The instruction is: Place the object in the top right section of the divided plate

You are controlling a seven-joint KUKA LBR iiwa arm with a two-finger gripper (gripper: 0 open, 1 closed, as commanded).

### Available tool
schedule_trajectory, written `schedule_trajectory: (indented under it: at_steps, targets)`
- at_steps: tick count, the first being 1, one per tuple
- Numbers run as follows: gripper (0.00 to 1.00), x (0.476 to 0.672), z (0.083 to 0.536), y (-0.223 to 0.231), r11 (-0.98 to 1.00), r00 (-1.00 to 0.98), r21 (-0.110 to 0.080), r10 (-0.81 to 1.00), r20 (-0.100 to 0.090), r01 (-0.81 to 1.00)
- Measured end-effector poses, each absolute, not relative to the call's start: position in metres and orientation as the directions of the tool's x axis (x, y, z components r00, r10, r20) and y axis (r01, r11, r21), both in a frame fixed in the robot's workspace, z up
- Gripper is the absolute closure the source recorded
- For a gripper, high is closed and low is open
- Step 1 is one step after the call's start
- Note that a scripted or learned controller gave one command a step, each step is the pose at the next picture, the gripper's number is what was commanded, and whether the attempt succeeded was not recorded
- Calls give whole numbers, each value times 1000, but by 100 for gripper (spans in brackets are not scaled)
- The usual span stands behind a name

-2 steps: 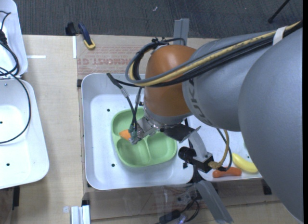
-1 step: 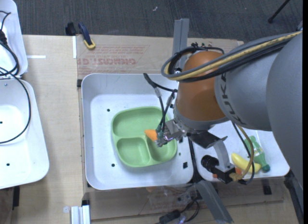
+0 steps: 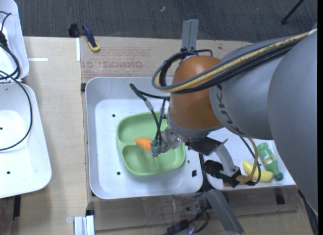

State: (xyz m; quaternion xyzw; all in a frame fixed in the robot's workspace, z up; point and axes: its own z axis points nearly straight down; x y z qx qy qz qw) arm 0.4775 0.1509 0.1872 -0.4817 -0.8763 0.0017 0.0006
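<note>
Two shallow white bins sit on the bench: the left bin [image 3: 20, 178] at nine o'clock of the view, with a black cable [image 3: 17, 72] looping over it, and the right bin [image 3: 101, 128] near the centre. In the right bin lies one green divided plate [image 3: 132, 164], its ridges marking off sections. One orange carrot-shaped object [image 3: 143, 142] lies across the plate's middle ridge, toward three o'clock of the plate, its pointed end aimed at nine o'clock. The gripper [image 3: 157, 149] hangs at the blunt end of that object, touching or all but touching it; the fingertips are small and dark here (partly lost against the wrist above), so I cannot tell how far apart they stand or whether the object sits between them. The one grey arm [image 3: 282, 107] comes in from three o'clock, its orange band [image 3: 194, 95] looming over the plate's upper right part and hiding that section. At four o'clock of the view, at the bin's right end, lie one green bottle [image 3: 267, 159] and one yellow banana-like toy [image 3: 252, 170], just beside each other. On the bench at eleven o'clock rests one blue-and-yellow clamp [image 3: 90, 38].
</note>
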Motion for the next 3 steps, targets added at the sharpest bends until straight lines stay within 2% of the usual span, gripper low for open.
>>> schedule_trajectory:
  at_steps: [1, 2, 3]
  targets:
    - [100, 478, 264, 113, 21, -21, -2, 1000, -3, 1000]
    - [100, 477, 208, 151, 305, -305, -6, 952, -1, 952]
    - [100, 478, 218, 146, 515, -515, -3, 857, -1, 857]
